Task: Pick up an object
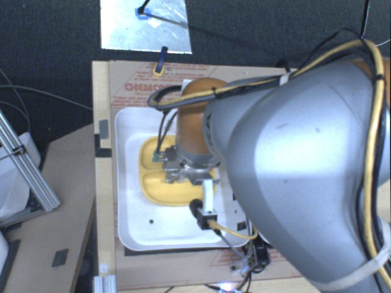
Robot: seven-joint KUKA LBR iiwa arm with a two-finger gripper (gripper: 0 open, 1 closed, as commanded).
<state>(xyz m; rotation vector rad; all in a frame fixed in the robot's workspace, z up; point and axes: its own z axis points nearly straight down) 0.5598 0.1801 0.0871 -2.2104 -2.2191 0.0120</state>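
Tool (177, 174) low over yellow dish (153, 185) in left bin (131, 163); finger state: cannot tell. Centre on 1 rim edge, then close before lifting.

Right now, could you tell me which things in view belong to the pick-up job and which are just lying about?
Part of the job:
- yellow object, lying in the white bin
- gripper, down over the yellow object

Just lying about:
- silver sheet beyond the bench
- small blue and yellow item on the cardboard
- metal rail at the left
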